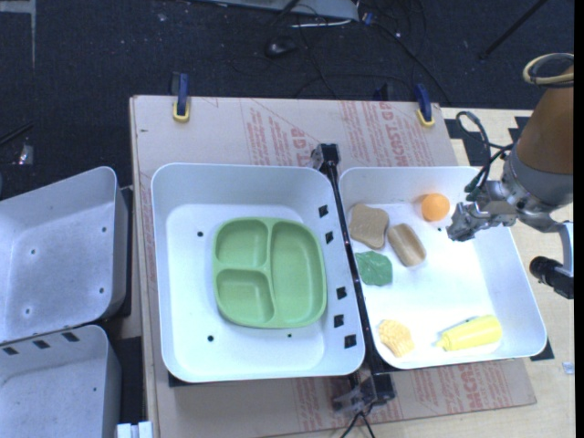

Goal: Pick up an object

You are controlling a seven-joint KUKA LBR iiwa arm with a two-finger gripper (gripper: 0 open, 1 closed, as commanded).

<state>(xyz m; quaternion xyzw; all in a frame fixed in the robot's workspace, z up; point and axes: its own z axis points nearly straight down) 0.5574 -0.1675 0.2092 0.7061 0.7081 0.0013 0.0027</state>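
Two white bins side by side: green divided plate (270, 273) in left bin (173, 245); orange ball (435, 207) in right bin (511, 290), just beside gripper (461, 225); grip state unreadable.

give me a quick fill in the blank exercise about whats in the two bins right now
1. The green divided plate lies in the ____ bin.
2. The ball nearest the gripper is ____ in colour.
3. The divided plate has ____ compartments.
4. The yellow corn cob lies in the right bin, beside the yellow ____.

Missing words: left; orange; three; bottle
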